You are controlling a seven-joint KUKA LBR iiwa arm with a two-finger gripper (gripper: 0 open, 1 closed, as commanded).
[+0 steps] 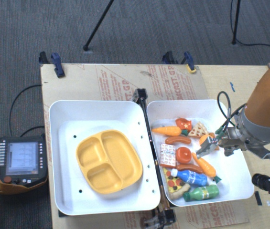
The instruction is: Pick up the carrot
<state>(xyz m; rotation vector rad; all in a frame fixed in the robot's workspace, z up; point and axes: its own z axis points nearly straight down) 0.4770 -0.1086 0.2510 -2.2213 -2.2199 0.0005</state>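
Observation:
Two orange carrots lie in the right bin (235, 185). One carrot (166, 130) lies crosswise near the bin's far left, its green top pointing right. The other carrot (206, 166) lies slantwise just right of a red tomato (184, 154), its green tip towards the near right. My gripper (206, 145) hangs low over the bin's right half, just above the upper end of that second carrot and beside a small orange piece (204, 139). It looks open, and nothing is between its fingers.
The right bin also holds a sausage (178, 140), a pizza slice (199, 129), a blue bottle (192, 177), a green bottle (202, 192) and a checked box (167, 155). A yellow divided plate (108, 162) lies in the left bin (63, 128). A teach pendant (20, 163) sits off the bench's left.

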